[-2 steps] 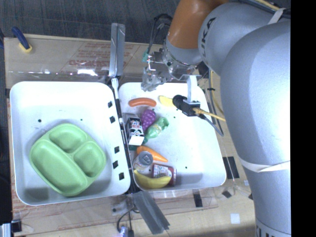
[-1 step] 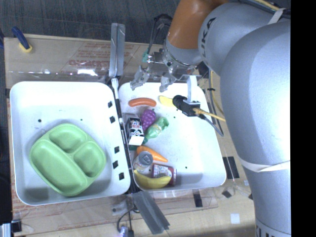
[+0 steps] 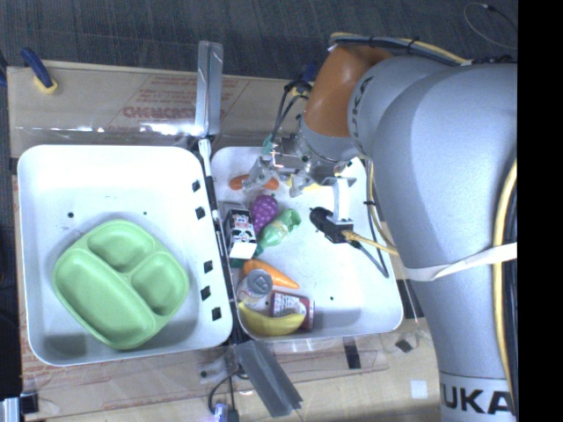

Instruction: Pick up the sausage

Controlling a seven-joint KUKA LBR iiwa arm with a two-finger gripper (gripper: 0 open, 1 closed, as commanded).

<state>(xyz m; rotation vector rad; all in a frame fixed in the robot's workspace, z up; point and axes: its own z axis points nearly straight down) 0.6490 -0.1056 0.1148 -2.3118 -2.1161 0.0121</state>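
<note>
The bench (image 3: 106,95), seemingly cardboard-topped, bears two white bins side by side: left bin (image 3: 35,236), right bin (image 3: 369,297).

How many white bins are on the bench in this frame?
2. The left bin holds a green divided plate; the right bin holds the pile of toy food, with the arm reaching over it.

Green plate (image 3: 120,282), carrot (image 3: 274,275), perhaps grapes (image 3: 263,208)

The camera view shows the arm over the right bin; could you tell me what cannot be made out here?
- Gripper: too small and cluttered to tell how its fingers stand.
- Sausage: only an orange-red end shows beside the gripper.
- Right bin: its right wall is hidden under the arm.
- Banana: partly covered by a can and a bottle.
</note>
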